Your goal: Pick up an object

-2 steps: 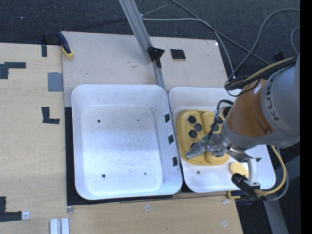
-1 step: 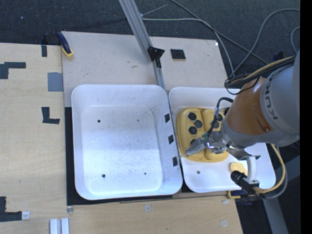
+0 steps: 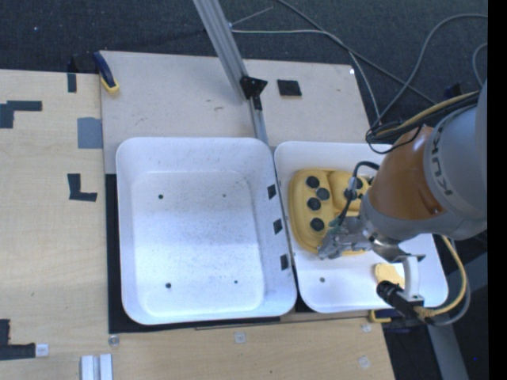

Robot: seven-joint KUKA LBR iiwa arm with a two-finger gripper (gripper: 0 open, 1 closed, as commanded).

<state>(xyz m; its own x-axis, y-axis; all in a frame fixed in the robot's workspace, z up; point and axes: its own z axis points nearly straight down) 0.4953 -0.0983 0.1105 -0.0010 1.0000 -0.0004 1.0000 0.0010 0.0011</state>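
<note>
Gripper (image 3: 334, 242) low in right bin (image 3: 337, 289), at the near-right edge of the yellow toy (image 3: 303, 206). Open or closed: can't tell, the wrist blocks the view. It seems to touch the toy's edge, but no grasp is visible. Toy lies in the bin's middle-left part, by the wall shared with the left bin (image 3: 198, 228). It has black round studs on top, and most of it sits left of and behind the gripper. Small yellow piece (image 3: 386, 273) just right of the gripper, near the bin's front. Arm (image 3: 412, 184) covers the bin's right side. Blue-yellow clamp (image 3: 105, 73) on the bench, far left, well apart.
</note>
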